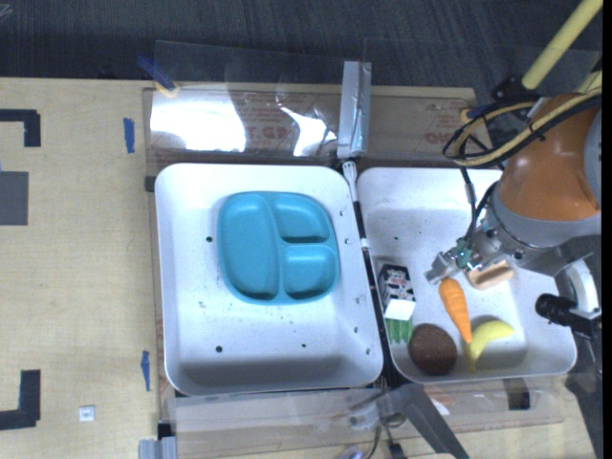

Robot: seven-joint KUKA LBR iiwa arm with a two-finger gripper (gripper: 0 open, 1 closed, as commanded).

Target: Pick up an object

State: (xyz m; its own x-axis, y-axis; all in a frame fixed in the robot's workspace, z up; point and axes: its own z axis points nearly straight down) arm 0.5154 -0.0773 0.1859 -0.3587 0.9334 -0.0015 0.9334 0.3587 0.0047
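Orange carrot: in the right bin, lying just below my gripper, its top end near my tip.
Neighbours: yellow lemon and brown kiwi beside the carrot's lower end.
My arm: reaching in from the right, wrist tilted down-left.
My grip: cannot tell.
Left bin: blue divided plate.

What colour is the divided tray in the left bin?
Light blue; the tray shows clearly in the overhead camera view.
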